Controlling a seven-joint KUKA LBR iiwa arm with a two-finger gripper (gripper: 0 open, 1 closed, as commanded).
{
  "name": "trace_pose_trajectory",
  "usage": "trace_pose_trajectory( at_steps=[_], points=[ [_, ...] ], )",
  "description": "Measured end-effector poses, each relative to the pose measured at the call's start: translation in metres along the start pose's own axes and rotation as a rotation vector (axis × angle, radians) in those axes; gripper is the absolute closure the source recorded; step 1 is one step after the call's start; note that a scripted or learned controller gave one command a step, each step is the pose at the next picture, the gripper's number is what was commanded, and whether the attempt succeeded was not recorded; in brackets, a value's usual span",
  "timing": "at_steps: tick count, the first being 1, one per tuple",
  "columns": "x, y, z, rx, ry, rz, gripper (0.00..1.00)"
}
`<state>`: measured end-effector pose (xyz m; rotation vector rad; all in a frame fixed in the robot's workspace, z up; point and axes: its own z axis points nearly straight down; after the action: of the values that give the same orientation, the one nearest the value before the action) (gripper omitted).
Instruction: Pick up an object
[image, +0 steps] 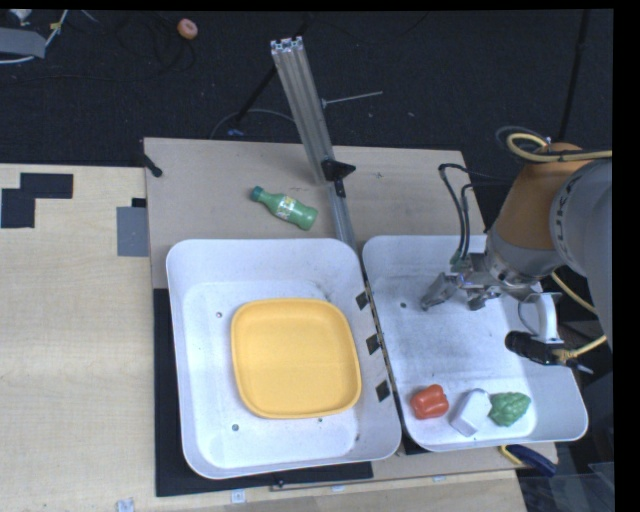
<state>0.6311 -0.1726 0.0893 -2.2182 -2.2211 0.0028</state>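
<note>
In the right bin (440, 350), along its near edge, lie a red pepper-like object (430, 401), a white block (468, 411) and a green leafy object (509, 408). My gripper (441, 293) hangs over the upper middle of that bin, well back from those three things. Its dark fingers point left and nothing shows between them. The grey arm with its orange band (530, 205) comes in from the right.
The left bin (200, 330) holds a yellow square plate (295, 356). A green bottle (285, 207) lies on the bench behind the bins. A slanted metal rail (312, 110) rises behind the gap between the bins. Cables trail by the arm.
</note>
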Motion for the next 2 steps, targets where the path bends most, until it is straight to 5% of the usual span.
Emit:
trace_pose_trajectory(
  at_steps=[1,2],
  points=[
    [-0.001,0.001,-0.012,-0.003,-0.001,0.001,1.0],
    [-0.001,-0.001,-0.055,-0.006,-0.001,0.002,1.0]
  ],
)
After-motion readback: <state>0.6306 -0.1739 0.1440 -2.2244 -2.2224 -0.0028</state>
